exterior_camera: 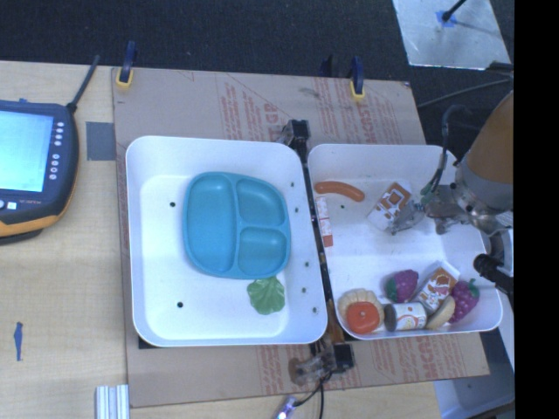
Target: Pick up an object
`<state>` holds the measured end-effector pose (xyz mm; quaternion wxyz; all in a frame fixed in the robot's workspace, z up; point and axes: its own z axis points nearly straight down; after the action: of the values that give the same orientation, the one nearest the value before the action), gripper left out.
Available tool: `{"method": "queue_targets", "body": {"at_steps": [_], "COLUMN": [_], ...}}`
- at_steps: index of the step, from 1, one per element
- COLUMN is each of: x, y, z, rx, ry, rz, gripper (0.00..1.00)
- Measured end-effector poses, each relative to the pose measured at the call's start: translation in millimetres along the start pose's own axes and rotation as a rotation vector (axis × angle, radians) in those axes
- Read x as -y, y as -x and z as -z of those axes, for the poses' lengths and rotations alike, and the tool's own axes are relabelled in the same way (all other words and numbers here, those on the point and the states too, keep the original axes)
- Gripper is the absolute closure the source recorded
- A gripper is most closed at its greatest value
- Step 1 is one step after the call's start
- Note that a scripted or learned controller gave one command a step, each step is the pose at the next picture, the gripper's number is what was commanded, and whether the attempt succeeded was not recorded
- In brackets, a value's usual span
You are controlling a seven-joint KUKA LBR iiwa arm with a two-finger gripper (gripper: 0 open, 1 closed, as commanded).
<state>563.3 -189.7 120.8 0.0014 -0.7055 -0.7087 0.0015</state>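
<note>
The gripper (417, 217) sits low in the right bin (367, 260), in its upper right part, with the arm (489, 160) reaching in from the right edge. Its grey fingers point leftward, toward the bin's middle. Whether the jaws are spread or closed I cannot tell; the fingers blur into one grey shape, and nothing is plainly seen between them.

Just left of the jaws, touching or nearly touching the fingertips, lies a small white carton (390, 203) with an orange label, tilted. Farther left of it and a little higher lies a hot dog (339, 190), set across the bin. Left again, against the bin's left wall, is a thin red-and-white stick pack (323, 220), lying along the wall.

Well below the jaws, along the bin's near edge, a cluster of toy food sits packed together: a tomato (362, 316) on a bun-like round at the left, a can (405, 316) on its side just beside it, a purple beet (402, 284) above the can, a second carton (437, 287) to the right, and purple grapes (465, 298) at the far right.

Far left of the jaws, in the left bin (157, 260), rest a blue divided plate (236, 225) and, just below it, a green lettuce leaf (266, 295).
</note>
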Motion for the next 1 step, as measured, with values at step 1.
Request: {"method": "queue_targets", "body": {"at_steps": [1], "x": [-85.9], "y": [-11.1], "z": [-26.2], "rx": [0.001], "ry": [0.001], "rz": [-0.002], "gripper": [0.0]}}
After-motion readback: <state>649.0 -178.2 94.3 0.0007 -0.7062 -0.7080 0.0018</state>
